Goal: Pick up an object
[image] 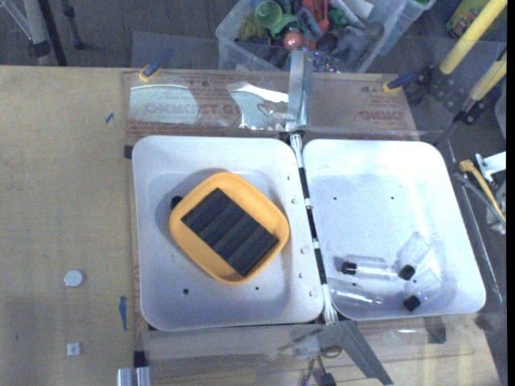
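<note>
A yellow, rounded square object with a black ribbed top lies tilted in the left white bin. In the right white bin, near its front right corner, lie clear plastic pieces with black caps: a clear tube lying flat, a clear bottle-like piece and a small black cap.
A clear tub of colourful toys stands behind the bins. A metal post rises at the back between the bins. Yellow bars slant at the top right. Bare wooden bench lies to the left.
</note>
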Tool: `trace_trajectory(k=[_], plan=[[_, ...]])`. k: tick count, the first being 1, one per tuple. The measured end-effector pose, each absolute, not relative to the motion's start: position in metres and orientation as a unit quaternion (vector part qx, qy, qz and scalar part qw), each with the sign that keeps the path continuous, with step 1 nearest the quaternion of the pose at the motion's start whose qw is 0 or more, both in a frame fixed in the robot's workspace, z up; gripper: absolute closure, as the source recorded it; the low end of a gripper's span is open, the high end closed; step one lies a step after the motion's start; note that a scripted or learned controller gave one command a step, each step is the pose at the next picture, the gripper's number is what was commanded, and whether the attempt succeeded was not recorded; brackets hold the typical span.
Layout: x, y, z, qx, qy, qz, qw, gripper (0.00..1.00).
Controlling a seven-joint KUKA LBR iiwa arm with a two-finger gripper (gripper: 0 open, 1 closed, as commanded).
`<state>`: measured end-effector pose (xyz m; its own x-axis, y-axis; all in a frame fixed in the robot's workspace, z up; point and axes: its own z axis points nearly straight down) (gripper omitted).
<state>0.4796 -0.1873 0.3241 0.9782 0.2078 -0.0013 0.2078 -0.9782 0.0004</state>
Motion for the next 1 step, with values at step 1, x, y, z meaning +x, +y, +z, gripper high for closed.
trace_trajectory(k=[1], plan=[[0.4795, -0.2242, 0.3303, 0.995, 0.099, -0.0005, 0.0, 1.0]])
